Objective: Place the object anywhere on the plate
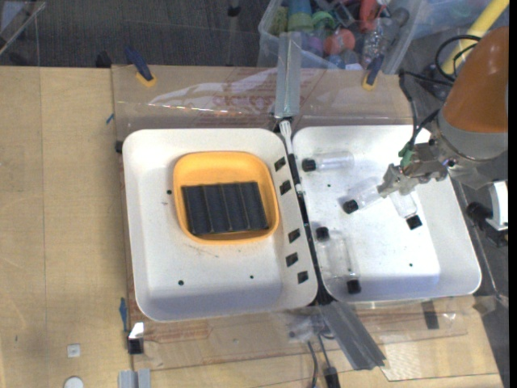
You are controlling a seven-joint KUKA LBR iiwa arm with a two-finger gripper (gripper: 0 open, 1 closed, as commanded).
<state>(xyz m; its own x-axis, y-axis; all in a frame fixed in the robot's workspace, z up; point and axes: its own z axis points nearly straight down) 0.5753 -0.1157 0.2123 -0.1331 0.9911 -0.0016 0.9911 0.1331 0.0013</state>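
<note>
An orange plate point(187, 170) sits in the left white bin point(153, 249). A black ribbed rectangular object point(224, 208) lies flat on the plate and covers most of its middle. My gripper point(397, 181) hangs over the right white bin point(440, 257), near its upper right part and far from the plate. Its tip is close to a clear vial with a black cap point(358, 200), which lies on the bin floor. The view does not reveal whether the gripper touches that vial.
More clear black-capped vials lie in the right bin: one at the top point(327, 162), one under the gripper point(408, 210), one near the divider point(335, 253). A tub of colourful toys point(339, 10) stands behind the bins. Cables run at the right.
</note>
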